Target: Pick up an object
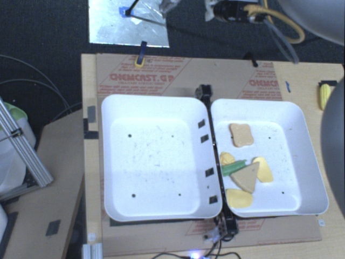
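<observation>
While the grey arm (310,7) sits above the table's far right corner, I cannot tell how the end effector stands. Small food-shaped toys cluster in the right shallow white bin (302,144), near its left wall: a tan toast-like square (241,135), a green stick (233,168) touching a tan wedge (246,178), and yellow pieces (239,198). Best target is probably the toast, lying apart from the rest; descend straight over it.
</observation>
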`<state>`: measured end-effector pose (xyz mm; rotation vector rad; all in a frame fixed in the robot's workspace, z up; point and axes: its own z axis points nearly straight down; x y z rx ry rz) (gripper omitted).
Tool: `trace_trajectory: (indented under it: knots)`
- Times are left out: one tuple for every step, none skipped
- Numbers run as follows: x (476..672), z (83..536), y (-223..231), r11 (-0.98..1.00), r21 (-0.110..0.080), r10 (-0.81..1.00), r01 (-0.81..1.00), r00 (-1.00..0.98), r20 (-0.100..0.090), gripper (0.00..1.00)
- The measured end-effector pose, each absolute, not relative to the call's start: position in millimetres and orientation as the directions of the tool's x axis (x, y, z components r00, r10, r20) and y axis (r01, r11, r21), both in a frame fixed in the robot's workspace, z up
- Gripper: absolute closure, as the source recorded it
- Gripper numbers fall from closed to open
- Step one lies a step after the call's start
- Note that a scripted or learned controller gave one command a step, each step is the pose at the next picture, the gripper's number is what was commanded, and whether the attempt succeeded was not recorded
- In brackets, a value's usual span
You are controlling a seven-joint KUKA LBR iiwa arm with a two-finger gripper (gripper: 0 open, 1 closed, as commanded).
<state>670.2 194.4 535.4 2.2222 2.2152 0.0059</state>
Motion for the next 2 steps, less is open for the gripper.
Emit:
trace_trajectory:
  knots:
    - [668.0,547,198,0.007,0.006,1.000,1.000,-0.007,0.001,1.00]
    - [575.0,493,179,0.003,-0.007,1.000,1.000,-0.003,0.000,1.00]
